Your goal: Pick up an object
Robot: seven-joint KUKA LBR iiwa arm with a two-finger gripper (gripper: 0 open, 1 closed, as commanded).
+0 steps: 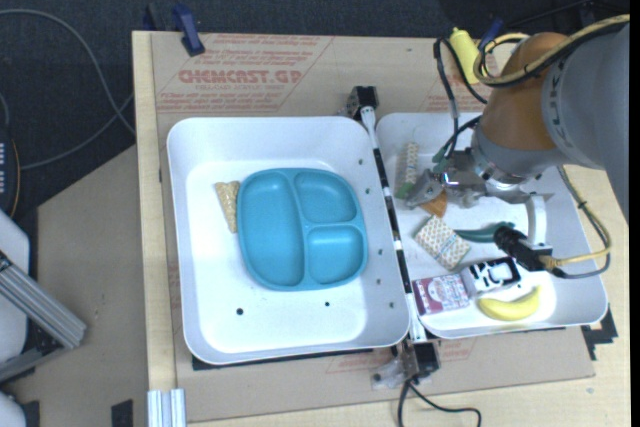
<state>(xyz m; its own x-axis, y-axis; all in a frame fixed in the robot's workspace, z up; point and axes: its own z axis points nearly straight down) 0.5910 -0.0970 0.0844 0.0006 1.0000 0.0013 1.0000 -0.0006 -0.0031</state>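
Two white bins sit side by side: the left bin (200, 155) holds a blue divided plate (300, 225) with a cracker-like piece (228, 202) tucked against its left edge, while the right bin (590, 300) holds the smaller clutter, presumably gathered there for picking. Over it the arm (560, 105) hangs with its gripper (440, 183) low near a small brown piece (436, 205), likely the target; whether the fingers are apart or together I cannot tell. A checkered block (441, 240), a dark red packet (441, 294) and a banana (509, 305) lie nearer the front.

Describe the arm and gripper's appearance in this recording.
The grey KUKA arm is thick and rounded, with a glossy orange band above the wrist. Black and yellow cables loop around it. The metallic two-finger gripper looks silver-grey with dark fittings.
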